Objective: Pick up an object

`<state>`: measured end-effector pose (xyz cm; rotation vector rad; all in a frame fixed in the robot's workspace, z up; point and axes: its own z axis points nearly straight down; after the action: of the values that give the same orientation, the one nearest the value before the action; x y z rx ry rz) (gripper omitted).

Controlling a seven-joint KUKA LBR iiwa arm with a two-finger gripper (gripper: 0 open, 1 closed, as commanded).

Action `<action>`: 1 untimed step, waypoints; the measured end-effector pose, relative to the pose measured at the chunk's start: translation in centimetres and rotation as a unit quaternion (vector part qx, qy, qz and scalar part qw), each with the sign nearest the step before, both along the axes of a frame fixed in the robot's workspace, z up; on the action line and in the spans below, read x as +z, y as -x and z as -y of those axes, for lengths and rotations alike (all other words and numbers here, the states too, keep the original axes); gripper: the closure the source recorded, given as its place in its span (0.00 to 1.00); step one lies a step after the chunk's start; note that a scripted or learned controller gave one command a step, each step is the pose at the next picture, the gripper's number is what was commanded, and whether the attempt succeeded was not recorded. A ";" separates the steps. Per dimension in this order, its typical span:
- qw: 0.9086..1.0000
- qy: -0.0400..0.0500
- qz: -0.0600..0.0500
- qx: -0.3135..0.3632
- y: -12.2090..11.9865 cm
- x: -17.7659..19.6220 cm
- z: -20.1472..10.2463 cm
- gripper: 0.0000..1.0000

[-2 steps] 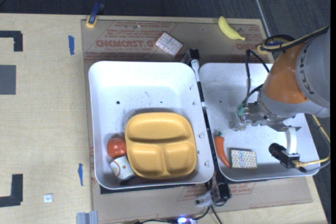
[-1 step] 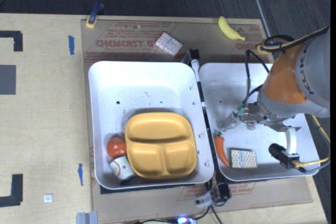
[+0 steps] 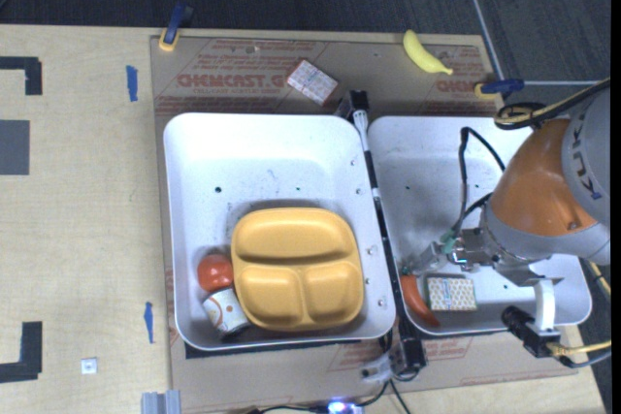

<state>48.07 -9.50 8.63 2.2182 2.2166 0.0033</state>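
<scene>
In the right bin (image 3: 417, 160) my gripper (image 3: 434, 259) hangs low over the front left corner, reaching in under the orange band of the arm (image 3: 539, 199). Just in front of it lie a small speckled white block (image 3: 451, 293) and a red-orange rounded object (image 3: 415, 298), touching each other against the bin's front wall. The arm hides part of this bin. In the left bin (image 3: 194, 150), a yellow divided tray (image 3: 296, 267) lies towards the front. Beside the tray's left edge sit a red-orange ball (image 3: 214, 270) and a white and orange can (image 3: 224, 309).
Behind the bins, on the cardboard sheet, lie a yellow banana (image 3: 425, 53) and a small patterned box (image 3: 311, 80). Blue clamps (image 3: 176, 20) hold the sheet's back corners. Black cables (image 3: 471, 150) loop over the right bin near the arm.
</scene>
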 end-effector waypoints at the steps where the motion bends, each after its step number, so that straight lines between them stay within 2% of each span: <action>1: 1.000 0.000 0.002 0.000 -0.1 1.0 -0.1 1.00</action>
<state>48.21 -9.43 9.64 2.2166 2.2156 0.0078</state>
